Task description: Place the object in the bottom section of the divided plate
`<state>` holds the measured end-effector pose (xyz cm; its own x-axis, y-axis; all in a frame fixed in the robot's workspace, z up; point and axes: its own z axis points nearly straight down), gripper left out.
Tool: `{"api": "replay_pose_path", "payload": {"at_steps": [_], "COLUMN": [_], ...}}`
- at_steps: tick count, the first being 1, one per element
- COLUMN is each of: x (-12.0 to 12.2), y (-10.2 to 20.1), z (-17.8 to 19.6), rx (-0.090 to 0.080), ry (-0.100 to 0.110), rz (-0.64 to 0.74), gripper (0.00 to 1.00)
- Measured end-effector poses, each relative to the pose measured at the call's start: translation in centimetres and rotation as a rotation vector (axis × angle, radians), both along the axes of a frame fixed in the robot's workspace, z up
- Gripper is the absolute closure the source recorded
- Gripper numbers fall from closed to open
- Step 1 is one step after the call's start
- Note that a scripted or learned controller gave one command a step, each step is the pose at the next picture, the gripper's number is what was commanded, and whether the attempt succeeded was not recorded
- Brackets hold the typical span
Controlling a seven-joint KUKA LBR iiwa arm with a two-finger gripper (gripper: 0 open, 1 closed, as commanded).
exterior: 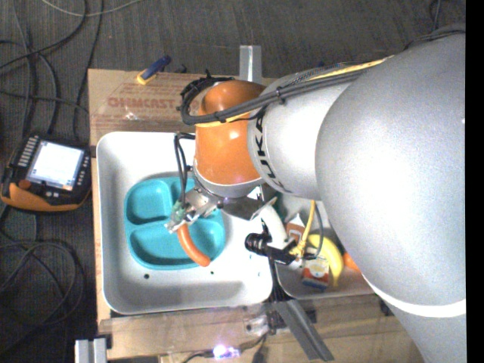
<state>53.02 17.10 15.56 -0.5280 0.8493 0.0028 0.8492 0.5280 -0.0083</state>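
One orange carrot is hanging clamped between the fingers, dangling just below them over the teal divided plate, presumably for dropping into its bottom section.

Premises: a robotics lab or test cell. Evidence: my own grey industrial arm with its orange band fills the right of the frame. An orange-cased teach pendant, screen lit, lies on dark carpet at left centre. Loose black cables run across the floor at upper left. My bench is bare board carrying white bins.
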Motion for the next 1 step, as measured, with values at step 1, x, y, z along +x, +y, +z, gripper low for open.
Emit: {"api": "replay_pose_path", "payload": {"at_steps": [1], "x": [0.01], "y": [-0.02], "z": [0.01], "rx": [0.000], "ry": [0.000], "rz": [-0.001], "gripper": [0.00]}}
